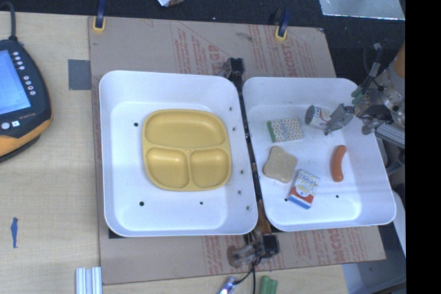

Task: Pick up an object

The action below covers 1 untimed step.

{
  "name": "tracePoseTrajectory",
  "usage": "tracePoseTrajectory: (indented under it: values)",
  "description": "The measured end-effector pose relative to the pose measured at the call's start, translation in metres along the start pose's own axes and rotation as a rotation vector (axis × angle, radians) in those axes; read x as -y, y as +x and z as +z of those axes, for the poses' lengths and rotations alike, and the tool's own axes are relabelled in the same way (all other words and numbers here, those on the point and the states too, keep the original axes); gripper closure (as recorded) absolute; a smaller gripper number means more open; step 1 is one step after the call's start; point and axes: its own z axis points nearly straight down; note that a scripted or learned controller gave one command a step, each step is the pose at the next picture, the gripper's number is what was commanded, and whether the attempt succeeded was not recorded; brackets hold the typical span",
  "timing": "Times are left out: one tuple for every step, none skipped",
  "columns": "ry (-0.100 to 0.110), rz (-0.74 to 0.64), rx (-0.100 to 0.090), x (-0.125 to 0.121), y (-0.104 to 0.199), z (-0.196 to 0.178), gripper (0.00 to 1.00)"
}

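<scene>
In the camera view, the grey two-finger gripper (344, 117) is reaching in over the right white bin (358, 213), its dark fingers spreading narrowly with nothing between them. One fingertip is sitting just beside the small silver can (315, 115). The orange sausage (337, 163) is lying below the gripper, apart.

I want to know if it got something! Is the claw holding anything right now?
Claw: next to the small can in the right bin; open or shut cannot be told, and no hold on it is visible.
</scene>
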Motion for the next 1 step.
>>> tracePoseTrajectory:
  values:
    - [0.001, 0.0, 0.001, 0.0058, -0.0478, 0.114, 0.0]
